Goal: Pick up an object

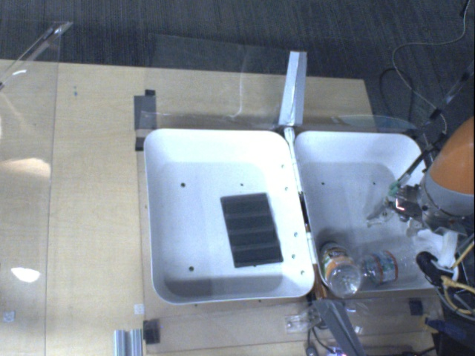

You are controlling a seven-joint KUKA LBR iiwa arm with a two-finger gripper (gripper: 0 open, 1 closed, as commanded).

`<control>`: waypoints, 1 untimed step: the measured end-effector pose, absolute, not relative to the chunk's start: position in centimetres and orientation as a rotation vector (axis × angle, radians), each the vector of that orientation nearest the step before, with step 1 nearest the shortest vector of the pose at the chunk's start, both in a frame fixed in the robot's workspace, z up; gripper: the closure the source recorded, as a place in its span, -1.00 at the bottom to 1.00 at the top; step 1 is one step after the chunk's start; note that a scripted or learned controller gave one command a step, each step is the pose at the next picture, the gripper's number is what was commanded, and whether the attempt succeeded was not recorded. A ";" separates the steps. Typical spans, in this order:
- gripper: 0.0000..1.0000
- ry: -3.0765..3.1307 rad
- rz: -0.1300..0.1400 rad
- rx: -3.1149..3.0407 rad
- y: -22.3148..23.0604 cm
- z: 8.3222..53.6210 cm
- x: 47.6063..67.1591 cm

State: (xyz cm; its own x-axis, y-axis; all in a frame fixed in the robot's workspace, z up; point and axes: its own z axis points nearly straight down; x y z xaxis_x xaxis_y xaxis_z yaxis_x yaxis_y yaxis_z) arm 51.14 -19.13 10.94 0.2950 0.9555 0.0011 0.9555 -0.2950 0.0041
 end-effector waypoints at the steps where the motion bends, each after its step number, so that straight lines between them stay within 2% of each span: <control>1: -1.00 1.589 0.008 2.704 -19.0 8.7 60.7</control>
